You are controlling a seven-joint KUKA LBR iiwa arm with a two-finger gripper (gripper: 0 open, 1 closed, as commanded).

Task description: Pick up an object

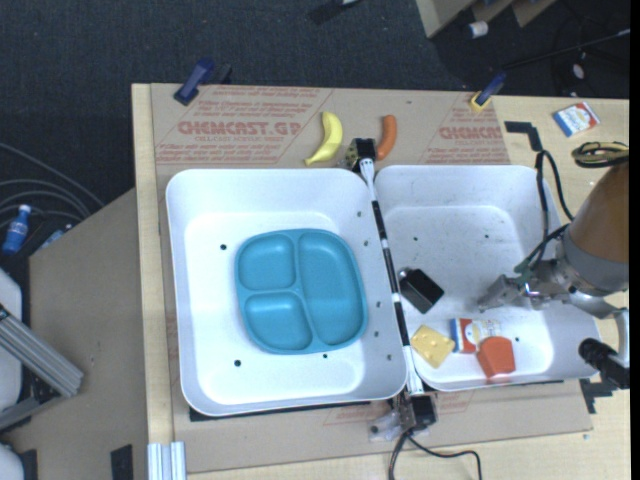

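Note:
The right bin holds several small items near its front. A black block lies by the left wall. A yellow cheese wedge sits at the front left. Beside it are a small white, red and blue carton and an orange cup. My gripper reaches in from the right, low over the bin floor, just above the carton and cup and to the right of the black block. I see nothing held in it.
The left bin carries a blue divided plate. A toy banana and an orange carrot lie on the board behind the bins. The arm's orange band hangs over the right bin's right wall.

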